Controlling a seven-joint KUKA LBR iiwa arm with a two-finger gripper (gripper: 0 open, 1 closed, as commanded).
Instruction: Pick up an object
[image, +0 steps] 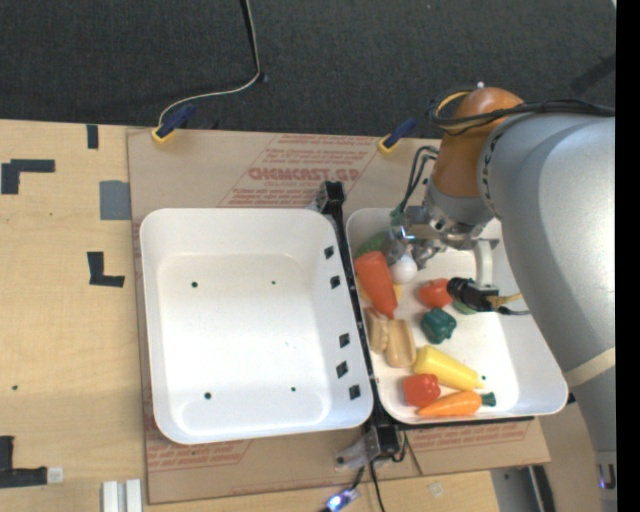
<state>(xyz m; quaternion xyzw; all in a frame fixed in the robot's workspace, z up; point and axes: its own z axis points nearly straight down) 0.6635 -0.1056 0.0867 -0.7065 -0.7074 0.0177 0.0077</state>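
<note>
Arm over right bin, gripper (418, 243) low at the bin's far-left corner.
I see the tool just above a small white ball (404, 268) and the top of the big orange carrot (376, 283); can't tell jaw state from here. Rest of toys in right bin (535, 375): red tomato (435, 293), teal piece (438, 325), yellow corn (448, 367), red pepper (421, 388). Left bin (165, 300) alongside, touching.

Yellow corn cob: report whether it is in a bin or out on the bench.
In. The yellow corn cob lies flat inside the right bin, near its front edge, just above the carrot.
</note>
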